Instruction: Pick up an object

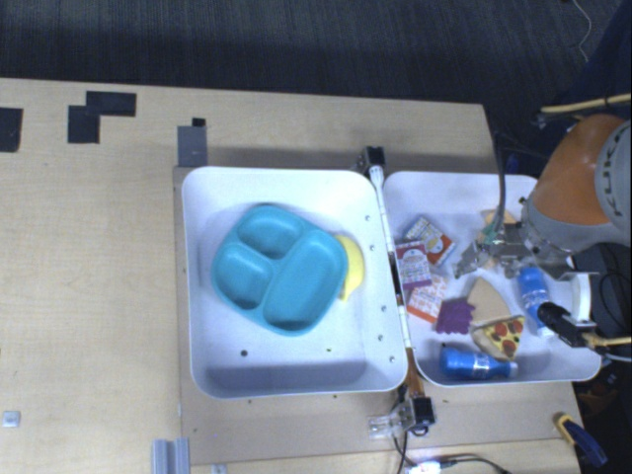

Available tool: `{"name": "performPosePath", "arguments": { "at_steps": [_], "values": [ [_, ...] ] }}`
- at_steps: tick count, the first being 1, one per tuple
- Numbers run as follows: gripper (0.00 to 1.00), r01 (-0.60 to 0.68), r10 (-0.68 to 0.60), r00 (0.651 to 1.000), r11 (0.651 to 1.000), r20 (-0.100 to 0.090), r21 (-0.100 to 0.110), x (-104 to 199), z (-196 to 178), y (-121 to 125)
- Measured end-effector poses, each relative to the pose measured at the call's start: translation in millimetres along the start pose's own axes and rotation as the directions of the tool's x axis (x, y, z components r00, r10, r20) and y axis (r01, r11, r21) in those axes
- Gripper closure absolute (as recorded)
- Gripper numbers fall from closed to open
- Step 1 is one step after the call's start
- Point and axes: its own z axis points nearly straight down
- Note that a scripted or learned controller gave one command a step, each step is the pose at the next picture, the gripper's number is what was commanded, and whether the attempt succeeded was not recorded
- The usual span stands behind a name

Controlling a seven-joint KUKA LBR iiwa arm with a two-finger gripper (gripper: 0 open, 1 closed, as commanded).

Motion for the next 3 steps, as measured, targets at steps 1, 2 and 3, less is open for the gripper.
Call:
{"name": "performPosePath", "arguments": {
  "at_steps": [1, 2, 3],
  "values": [
    [1.00, 0.000, 0.000, 1.000, 1.000, -0.001, -0.001, -1, -9, 1],
    [0.00, 0.001, -0.001, 1.000, 1.000, -0.001, -0.001, 0, -9, 1],
    [0.00, -0.003, 0.003, 1.000, 1.000, 0.005, -0.012, 24, 15, -74]
  ]
}}
